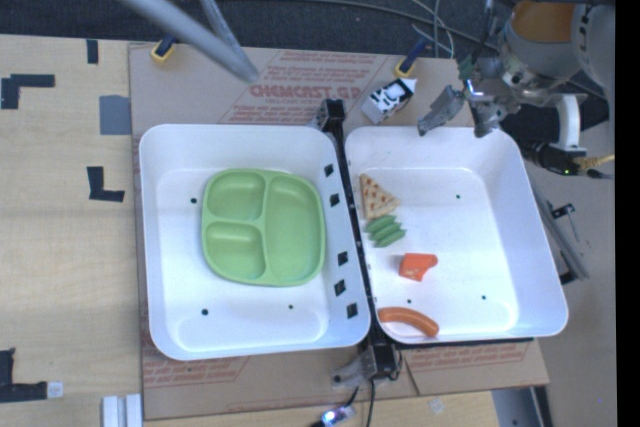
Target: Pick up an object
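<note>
hovering gripper [462, 111] above right bin [520, 215], fingers spread, empty

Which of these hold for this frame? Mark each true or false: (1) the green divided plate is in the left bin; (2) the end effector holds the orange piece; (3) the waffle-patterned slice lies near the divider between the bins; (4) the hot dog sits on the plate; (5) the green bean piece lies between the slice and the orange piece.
1. True: the green divided plate lies in the left bin.
2. False: the end effector is at the right bin's far rim, open, with nothing between its fingers; the orange piece lies on the bin floor.
3. True: the waffle-patterned slice is close to the divider.
4. False: the hot dog lies in the right bin, by its near edge.
5. True: the green bean piece is between them.
</note>
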Tool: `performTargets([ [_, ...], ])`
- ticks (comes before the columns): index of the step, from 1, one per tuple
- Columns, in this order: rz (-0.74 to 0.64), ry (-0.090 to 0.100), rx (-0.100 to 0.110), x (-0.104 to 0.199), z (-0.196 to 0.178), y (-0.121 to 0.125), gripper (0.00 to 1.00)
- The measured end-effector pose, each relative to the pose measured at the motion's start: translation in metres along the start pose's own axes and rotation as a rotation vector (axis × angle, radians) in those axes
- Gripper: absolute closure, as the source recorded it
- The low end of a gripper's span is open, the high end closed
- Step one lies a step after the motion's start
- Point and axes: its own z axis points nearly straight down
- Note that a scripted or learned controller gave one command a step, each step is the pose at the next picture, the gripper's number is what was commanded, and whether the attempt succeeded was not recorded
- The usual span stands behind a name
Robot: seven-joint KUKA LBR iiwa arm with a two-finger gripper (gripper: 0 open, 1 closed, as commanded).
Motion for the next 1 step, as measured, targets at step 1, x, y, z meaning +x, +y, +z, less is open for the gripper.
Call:
performTargets([
  [1,0.001,-0.001,0.004,-0.0047,0.0455,0.0019,0.00],
])
